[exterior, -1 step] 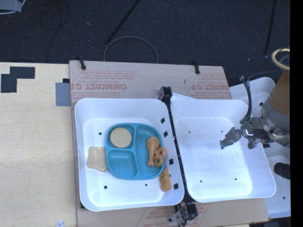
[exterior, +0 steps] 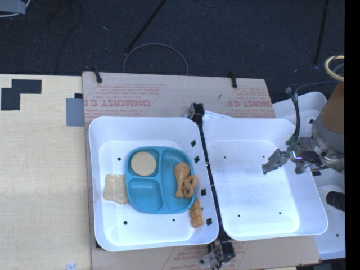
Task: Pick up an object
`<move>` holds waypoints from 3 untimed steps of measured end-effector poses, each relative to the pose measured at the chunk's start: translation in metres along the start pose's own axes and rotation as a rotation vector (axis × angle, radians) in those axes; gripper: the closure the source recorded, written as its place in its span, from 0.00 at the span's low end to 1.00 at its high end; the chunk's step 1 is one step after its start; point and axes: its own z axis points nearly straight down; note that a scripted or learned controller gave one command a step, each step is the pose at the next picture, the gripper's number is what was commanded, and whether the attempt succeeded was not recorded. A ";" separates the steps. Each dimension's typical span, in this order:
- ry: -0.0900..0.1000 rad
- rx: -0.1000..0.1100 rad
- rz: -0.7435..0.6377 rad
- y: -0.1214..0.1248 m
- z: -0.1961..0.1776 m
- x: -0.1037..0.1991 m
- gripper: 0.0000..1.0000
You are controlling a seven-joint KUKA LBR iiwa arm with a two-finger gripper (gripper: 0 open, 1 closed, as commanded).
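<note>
Well apart, fingers (exterior: 274, 162) from blue plate (exterior: 159, 180).

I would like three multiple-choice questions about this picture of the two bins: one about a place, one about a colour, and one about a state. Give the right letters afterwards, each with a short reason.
1. Where does the blue tray lie?
A. in the left bin
B. in the right bin
C. on the cardboard outside the bins

2. What colour is the round flat piece in the tray's upper left compartment?
A. green
B. beige
C. red

3. How does the gripper stand?
A. over the right bin, nothing seen between its fingers
B. over the left bin, touching the tray
C. over the cardboard behind the bins

Answers:
1 A: the tray rests on the floor of the left bin.
2 B: the piece is pale beige.
3 A: the gripper hangs above the right bin, apart from all the pieces.
</note>
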 end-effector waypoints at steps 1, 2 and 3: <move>0.002 0.008 0.001 0.000 0.062 -0.006 0.00; 0.003 0.007 0.001 -0.011 0.119 -0.008 0.00; 0.001 0.003 0.001 -0.011 0.172 -0.007 0.00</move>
